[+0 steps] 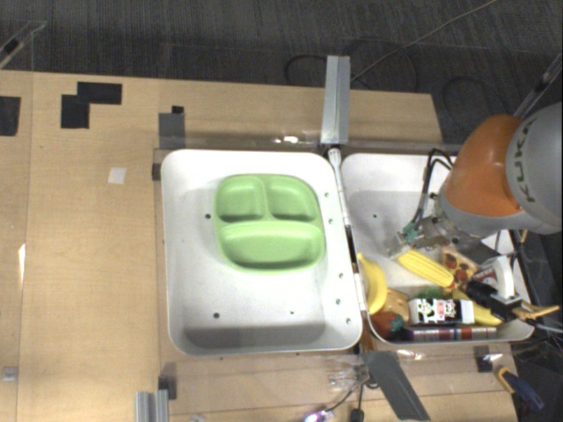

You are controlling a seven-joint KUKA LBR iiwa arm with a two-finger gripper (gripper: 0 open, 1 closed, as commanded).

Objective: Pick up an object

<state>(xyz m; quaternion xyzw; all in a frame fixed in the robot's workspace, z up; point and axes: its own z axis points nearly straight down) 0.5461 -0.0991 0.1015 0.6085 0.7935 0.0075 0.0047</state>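
Reaching into the right-hand bin (387, 183) from the right side of the camera view, the arm (493, 174) appears to be in the approach stage of a pick, with nothing lifted yet. Its gripper (420, 230) sits low over the bin floor, just above and to the left of a ridged yellow piece that looks like a toy corn cob (426, 266); whether the tips touch that piece or only hover beside it is not clear from this slanted angle. The wrist and the dark cables hide the claw, so I cannot tell whether it is spread or closed, and no object can be seen caught in it. The candidate objects lie crowded along the bin's near edge: the corn cob, a yellow banana-like shape (376, 284) to its left against the dividing wall, a small white printed carton (442, 309), and a dark marker-like stick (440, 331) along the front rim. The left-hand bin (189, 262) holds a green divided tray (268, 220), well apart from the arm. Judging by position, the corn cob is the likeliest target, being nearest the claw. The next move would call for centring the claw over the cob, descending squarely, and closing across its narrow width, since its neighbours press close and a skewed descent could nudge the pile instead of securing one item.
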